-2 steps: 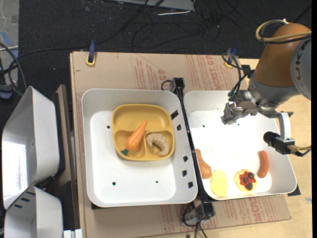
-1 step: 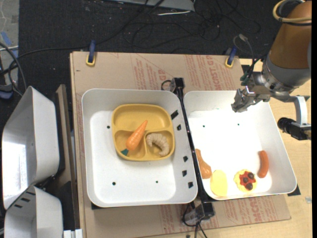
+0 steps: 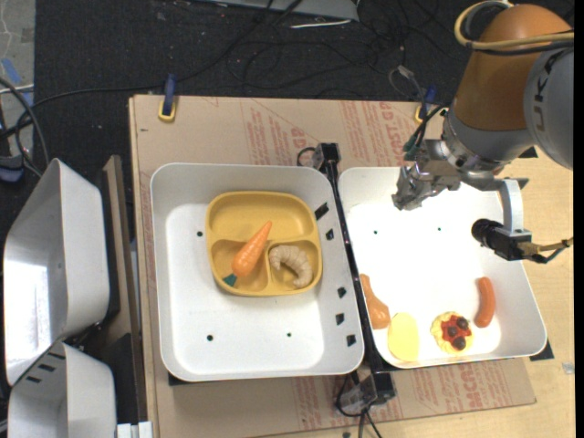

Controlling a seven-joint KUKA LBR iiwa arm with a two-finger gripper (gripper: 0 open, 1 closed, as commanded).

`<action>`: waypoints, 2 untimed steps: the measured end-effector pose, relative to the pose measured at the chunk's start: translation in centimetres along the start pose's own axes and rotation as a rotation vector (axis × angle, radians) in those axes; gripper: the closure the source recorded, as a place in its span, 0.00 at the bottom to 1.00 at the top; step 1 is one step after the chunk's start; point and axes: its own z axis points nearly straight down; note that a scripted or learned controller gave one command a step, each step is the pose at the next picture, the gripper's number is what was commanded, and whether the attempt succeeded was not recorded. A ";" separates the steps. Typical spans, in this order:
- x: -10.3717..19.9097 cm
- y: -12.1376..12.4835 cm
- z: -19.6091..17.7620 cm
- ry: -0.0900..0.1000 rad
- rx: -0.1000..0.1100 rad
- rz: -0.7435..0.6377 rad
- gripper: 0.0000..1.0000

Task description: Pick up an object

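Objects for picking, listed largest to smallest; left bin (image 3: 182,336): holds a yellow divided plate (image 3: 263,210), on which lie a carrot (image 3: 252,250) (long axis slanting toward upper right) and a pale shrimp (image 3: 294,264) just beside it; right bin (image 3: 429,245): toys gathered along its near edge, namely a chicken drumstick (image 3: 373,303) against the left wall, a yellow slice (image 3: 403,337) just beside it, a sausage (image 3: 485,301) (long axis running roughly near-to-far) and a small pizza round (image 3: 453,331); gripper (image 3: 418,190): hangs over the far part of the right bin, nothing seen between its fingers, whether parted or closed cannot be told; relation governing the coming move: right-bin toys lie nearer than the plate, all toward the near edge from the gripper, the sausage probably the plainest target.
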 end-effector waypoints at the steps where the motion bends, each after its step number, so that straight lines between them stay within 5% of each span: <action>1: 4.6 1.3 1.5 0.000 0.001 -0.001 1.00; 2: 9.0 2.3 2.4 -0.001 -0.001 0.000 1.00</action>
